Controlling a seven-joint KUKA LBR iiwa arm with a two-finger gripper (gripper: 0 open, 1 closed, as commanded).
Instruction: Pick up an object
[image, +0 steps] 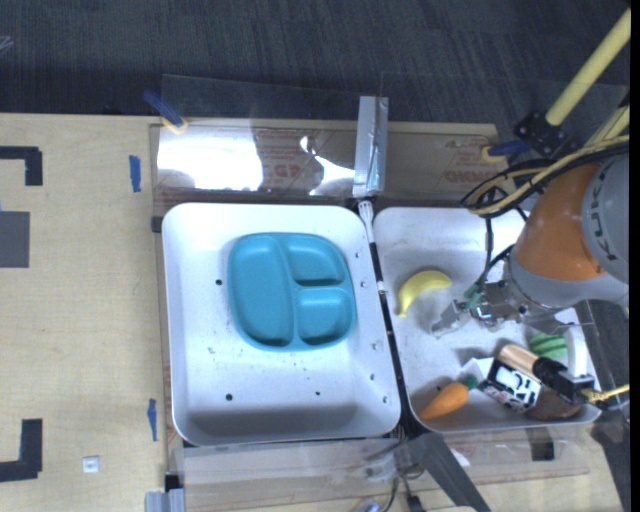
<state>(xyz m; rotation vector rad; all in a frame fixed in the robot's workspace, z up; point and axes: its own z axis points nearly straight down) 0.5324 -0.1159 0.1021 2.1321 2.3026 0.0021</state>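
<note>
Here we see the arm (575, 235) reaching into the right bin (425, 228), gripper (452, 315) fingers spread and holding nothing beside the banana (422, 288); the left bin (195, 300) holds a blue tray (292, 290).

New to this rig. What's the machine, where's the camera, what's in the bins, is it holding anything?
One fixed camera looks down at a slant on a bench with two shallow white bins. The grey arm with the orange band is a robot arm reaching in from the right; its gripper hangs over the right bin. The left bin holds a blue divided plate. The right bin holds a yellow banana, an orange carrot, a green item and a black-and-white item. Nothing shows between the fingers, so it seems to hold nothing yet.
</note>
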